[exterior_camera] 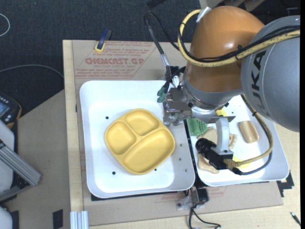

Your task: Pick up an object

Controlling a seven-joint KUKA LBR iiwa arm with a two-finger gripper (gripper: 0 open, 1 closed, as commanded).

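Nearest, on the bench, the left white shallow bin holds a yellow three-compartment plastic plate, lying flat and untouched. Beside it the right white bin carries a tan rounded block, a green knobbly piece and a pale beige item partly under the arm's hardware. The gripper hangs over the divide between the bins; I cannot tell its state. Judging by this, nothing is lifted yet, so choosing, grasping and raising remain.
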